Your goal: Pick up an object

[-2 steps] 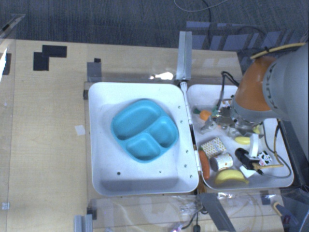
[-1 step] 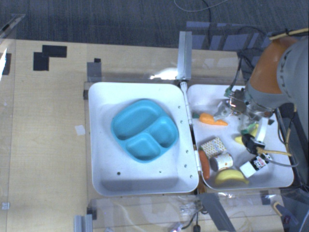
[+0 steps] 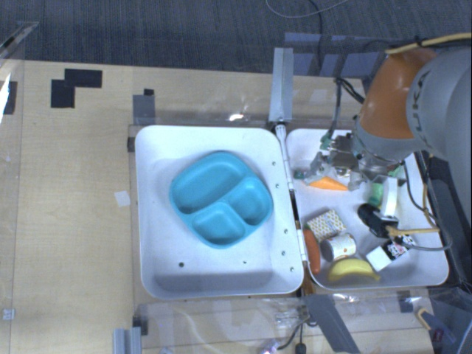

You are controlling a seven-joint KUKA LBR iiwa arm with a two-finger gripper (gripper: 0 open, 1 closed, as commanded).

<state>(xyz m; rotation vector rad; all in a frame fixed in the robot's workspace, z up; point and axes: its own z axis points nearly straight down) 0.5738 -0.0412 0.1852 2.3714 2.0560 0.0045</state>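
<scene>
My gripper [image 3: 333, 162] hangs low over the far part of the right bin [image 3: 435, 275], below the grey wrist with its orange band. Just in front of it lies an orange carrot [image 3: 329, 185], close to the gripper or touching it. A small green piece [image 3: 301, 173] lies to its left by the bin wall. Nothing can be seen held in the gripper.
The right bin also holds a checkered box [image 3: 327, 222], a small can [image 3: 341, 246], a yellow banana [image 3: 352, 270], a red-orange item [image 3: 313, 254] on the left wall, a green bottle [image 3: 377, 193] and a small white box [image 3: 380, 257]. The left bin [image 3: 155, 271] holds a blue divided plate [image 3: 221, 198].
</scene>
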